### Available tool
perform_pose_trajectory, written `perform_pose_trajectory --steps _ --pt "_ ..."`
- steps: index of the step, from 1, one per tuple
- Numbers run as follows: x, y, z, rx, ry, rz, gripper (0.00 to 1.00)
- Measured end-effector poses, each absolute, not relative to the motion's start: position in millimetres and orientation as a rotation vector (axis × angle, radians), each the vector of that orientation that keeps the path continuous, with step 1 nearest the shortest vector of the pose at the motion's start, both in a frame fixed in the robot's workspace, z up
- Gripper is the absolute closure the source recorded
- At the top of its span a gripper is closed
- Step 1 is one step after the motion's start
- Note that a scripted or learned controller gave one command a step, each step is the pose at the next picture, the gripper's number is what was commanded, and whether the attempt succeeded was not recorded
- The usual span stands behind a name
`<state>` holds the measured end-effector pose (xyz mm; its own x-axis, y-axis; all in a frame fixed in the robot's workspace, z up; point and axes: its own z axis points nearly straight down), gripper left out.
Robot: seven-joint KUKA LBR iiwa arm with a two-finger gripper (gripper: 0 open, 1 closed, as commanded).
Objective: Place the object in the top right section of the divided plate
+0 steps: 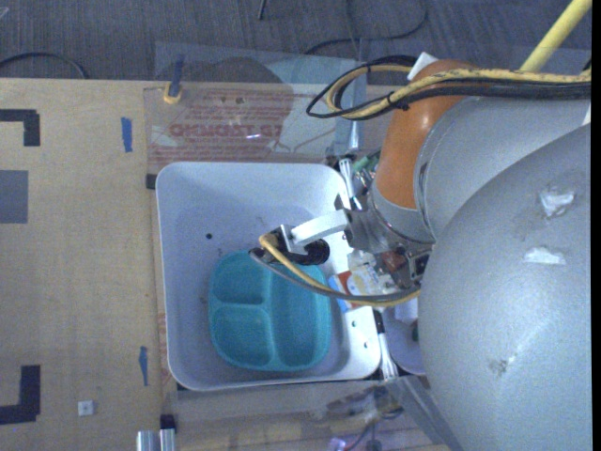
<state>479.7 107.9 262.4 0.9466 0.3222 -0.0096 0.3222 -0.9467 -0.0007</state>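
A teal divided plate with three sections lies in the lower half of the left white bin. Its sections hold nothing that I can see. My gripper hangs over the bin's right wall, just beyond the plate's upper right corner, and the bulky grey arm covers most of it. A small orange and white thing shows right under the wrist, with a bit of blue beside it. I cannot make out what it is or whether it is held.
The arm hides almost all of the right bin, of which a white strip shows. A yellow cable loops over the plate's upper right edge. Wooden bench top with blue tape marks lies to the left.
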Motion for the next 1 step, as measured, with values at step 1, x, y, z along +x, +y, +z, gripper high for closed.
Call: perform_pose_trajectory --steps 1 --pt "481.2 108.7 269.3 3.095 0.520 -0.026 1.00"
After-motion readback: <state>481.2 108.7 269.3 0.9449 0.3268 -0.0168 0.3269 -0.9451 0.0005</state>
